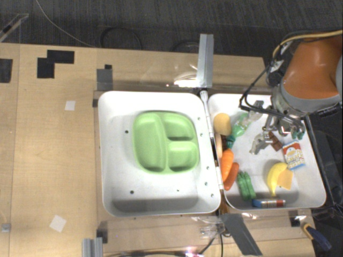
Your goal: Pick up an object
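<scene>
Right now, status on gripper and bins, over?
Gripper low over right bin, nothing seen between fingers. Carrot, banana, small carton close by. Green tray in left bin.

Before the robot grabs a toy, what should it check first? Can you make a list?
1. Toys within reach in the right bin: ok. A carrot, banana and lemon lie there.
2. Gripper above the right bin: ok, it hangs over bare floor between the toys.
3. Nothing held yet: cannot tell, the arm blocks the view from above.
4. Room around a target: not ok for the carrot, it lies against the bin's left wall; ok for the banana, though a yellow piece touches it.
5. Green tray out of the way: ok, it sits in the left bin.
</scene>
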Controlling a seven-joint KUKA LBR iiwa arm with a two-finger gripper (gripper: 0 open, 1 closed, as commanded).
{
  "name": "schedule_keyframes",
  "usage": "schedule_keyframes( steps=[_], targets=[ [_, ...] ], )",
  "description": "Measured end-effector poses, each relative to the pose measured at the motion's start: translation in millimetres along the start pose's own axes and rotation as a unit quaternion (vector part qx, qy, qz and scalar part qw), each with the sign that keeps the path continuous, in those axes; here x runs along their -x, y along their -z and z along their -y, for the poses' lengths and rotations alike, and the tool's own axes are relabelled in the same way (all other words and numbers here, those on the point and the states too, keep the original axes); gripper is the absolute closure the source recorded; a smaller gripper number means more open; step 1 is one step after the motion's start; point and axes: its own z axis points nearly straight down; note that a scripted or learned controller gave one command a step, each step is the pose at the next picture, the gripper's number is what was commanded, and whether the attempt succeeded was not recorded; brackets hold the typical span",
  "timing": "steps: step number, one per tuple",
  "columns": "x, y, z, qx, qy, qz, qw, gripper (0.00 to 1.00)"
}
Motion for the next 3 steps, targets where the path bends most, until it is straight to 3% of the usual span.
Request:
schedule_keyframes(
  steps=[1, 2, 3],
  targets=[
    [19.8, -89.7, 18.1, 0.0, -0.002, 0.005, 1.0, 0.0],
    [-33.5, -102.8, -0.1, -0.001, -0.063, 0.005, 0.998, 0.0],
    [-23.2, -77.1, 90.0, -0.002, -0.097, 0.002, 0.9953, 0.0]
  ],
)
